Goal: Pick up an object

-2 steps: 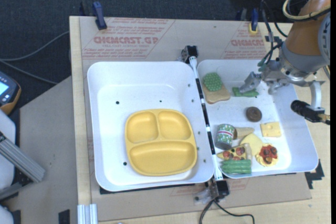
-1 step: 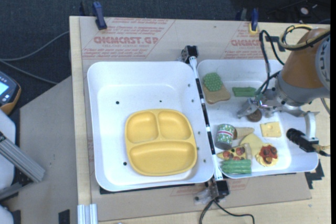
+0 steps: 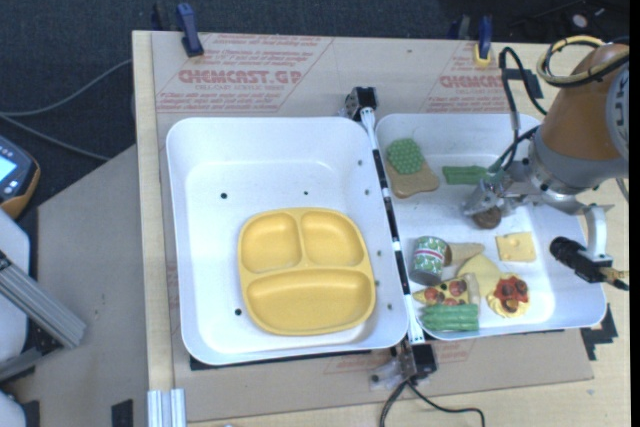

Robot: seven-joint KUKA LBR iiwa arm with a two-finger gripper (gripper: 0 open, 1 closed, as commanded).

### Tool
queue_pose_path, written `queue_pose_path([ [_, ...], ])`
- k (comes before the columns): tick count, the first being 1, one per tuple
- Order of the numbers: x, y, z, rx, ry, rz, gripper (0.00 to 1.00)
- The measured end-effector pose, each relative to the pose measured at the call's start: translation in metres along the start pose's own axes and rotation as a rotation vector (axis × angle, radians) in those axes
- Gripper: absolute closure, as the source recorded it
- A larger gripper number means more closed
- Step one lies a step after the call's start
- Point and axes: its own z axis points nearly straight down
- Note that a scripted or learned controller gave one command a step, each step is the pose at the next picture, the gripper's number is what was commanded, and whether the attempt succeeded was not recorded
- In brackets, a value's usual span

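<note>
Pincer [image 3: 487,205] is low in the right bin [image 3: 570,315], upon a small brown object [image 3: 488,215] near the bin's middle; its state I cannot tell. A green bar [image 3: 462,175] lies lengthwise left-right beside it. The left bin [image 3: 200,215] carries a yellow divided plate [image 3: 303,271] on the plywood bench [image 3: 250,75].

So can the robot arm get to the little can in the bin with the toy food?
Probably yes. The can stands near the divider in the right bin, with open space above it, and the arm already hangs over that same bin. Toy food crowds the can's lower side, so a clean grab may be tricky.
</note>
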Motion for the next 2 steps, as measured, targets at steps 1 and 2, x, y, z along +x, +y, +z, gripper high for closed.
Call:
queue_pose_path([
  [1,0.083,-0.008,0.011,0.005,0.003,-0.006,1.00],
  [2,0.143,-0.002,-0.097,-0.010,0.003,-0.009,1.00],
])
